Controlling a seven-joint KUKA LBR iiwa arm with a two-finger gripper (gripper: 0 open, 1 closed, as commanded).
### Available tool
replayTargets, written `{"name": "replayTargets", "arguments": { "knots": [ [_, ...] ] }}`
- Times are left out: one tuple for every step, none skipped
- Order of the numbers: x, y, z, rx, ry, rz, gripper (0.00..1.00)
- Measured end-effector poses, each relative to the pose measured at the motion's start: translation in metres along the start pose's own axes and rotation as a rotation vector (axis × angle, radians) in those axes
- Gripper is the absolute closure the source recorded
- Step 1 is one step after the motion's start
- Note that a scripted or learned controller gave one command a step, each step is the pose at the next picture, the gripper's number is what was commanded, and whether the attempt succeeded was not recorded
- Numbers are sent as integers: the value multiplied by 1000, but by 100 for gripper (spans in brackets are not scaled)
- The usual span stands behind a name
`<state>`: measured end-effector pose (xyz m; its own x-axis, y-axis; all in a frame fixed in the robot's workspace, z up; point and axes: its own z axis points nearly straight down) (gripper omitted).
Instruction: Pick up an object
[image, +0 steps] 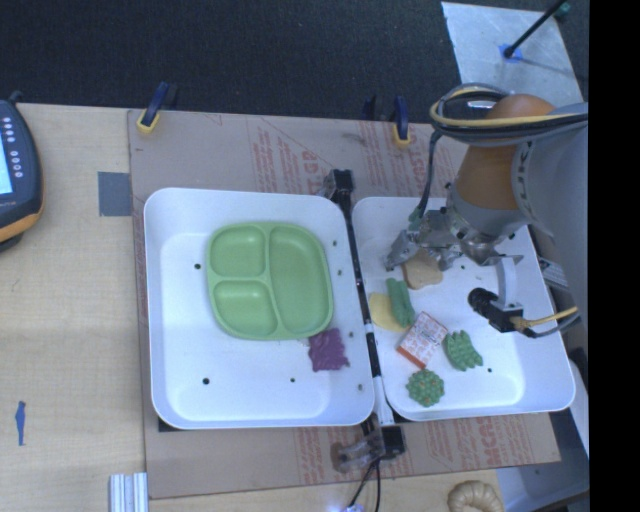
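Seemingly set low to reach the toys gathered there, the claw (425, 258) sits in the right bin (540, 395) upon a tan piece (424, 272), its grip impossible to tell.

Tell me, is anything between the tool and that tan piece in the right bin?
Nothing visible is. The tool sits right over the tan piece at the back of the right bin. The green stick lies just in front, beside it.
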<state>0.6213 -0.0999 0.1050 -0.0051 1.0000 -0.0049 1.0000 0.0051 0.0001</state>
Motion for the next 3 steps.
{"name": "replayTargets", "arguments": {
  "knots": [
    [1,-87,15,14,7,3,0],
    [-9,-33,13,-1,4,1,0],
    [8,2,13,0,5,-1,0]
  ]
}}
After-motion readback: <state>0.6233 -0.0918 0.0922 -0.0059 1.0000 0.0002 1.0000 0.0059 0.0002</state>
